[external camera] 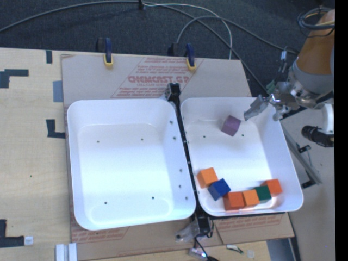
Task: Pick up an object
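Two clamps with blue handles [107,50] and [188,55] are seen gripping the far edge of a printed cardboard sheet [157,78] laid on the wooden bench [27,162]. Cables [206,23] are draped over the dark carpet [65,10] behind.

I can't make out the gripper [254,111] fingers; they blur into one grey wedge by the right bin's [283,140] rim. The arm [315,58] is cut off by the right edge. A green cube [263,192] sits partly behind its orange neighbours.
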